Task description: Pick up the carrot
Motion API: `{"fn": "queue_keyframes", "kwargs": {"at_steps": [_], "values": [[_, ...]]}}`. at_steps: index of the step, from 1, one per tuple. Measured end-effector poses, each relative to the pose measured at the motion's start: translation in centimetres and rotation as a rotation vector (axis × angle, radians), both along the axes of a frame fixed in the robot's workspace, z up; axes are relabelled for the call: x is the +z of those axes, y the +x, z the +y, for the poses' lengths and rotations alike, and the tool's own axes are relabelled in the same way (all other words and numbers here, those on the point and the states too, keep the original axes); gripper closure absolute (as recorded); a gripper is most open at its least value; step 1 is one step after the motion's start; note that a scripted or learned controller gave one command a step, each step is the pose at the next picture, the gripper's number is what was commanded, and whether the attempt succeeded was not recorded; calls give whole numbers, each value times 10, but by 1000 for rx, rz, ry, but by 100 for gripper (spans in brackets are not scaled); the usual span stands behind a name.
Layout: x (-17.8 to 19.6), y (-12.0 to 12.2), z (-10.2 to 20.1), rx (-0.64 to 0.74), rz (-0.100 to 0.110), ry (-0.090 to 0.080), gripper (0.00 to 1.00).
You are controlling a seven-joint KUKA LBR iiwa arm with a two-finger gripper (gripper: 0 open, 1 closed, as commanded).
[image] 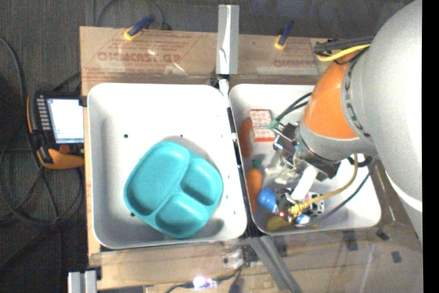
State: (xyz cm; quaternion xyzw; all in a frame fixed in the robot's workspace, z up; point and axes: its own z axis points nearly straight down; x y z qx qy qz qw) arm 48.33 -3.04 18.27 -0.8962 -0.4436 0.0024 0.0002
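Reaching in from the right, the grey, orange-banded arm point(357, 106) overhangs much of the right bin point(357, 219), one of two shallow white bins set side by side on the counter point(171, 58). The left bin point(110, 120) holds a teal divided plate point(174, 189) and nothing relevant to the task. The gripper point(288, 171) hangs low over the middle of the right bin; whether its jaws are open or closed cannot be told, as wrist and cabling obscure them. The carrot point(254, 180) lies against the right bin's left wall, just beside the gripper and apparently not held by it. A red-orange stick point(245, 134) lies further up the same wall, a small red-and-white box point(260, 123) sits next to it, and a blue ball point(266, 200) rests just below the carrot. The step in hand appears to be the approach. The next move probably calls for a short shift toward the wall, clear of the ball.
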Motion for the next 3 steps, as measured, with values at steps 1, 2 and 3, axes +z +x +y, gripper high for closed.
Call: {"fn": "queue_keyframes", "kwargs": {"at_steps": [1, 2, 3], "values": [[0, 0, 47, 56, 1, -1, 100], [-1, -1, 72, -45, 3, 0, 100], [3, -1, 69, -160, 2, -1, 100]]}}
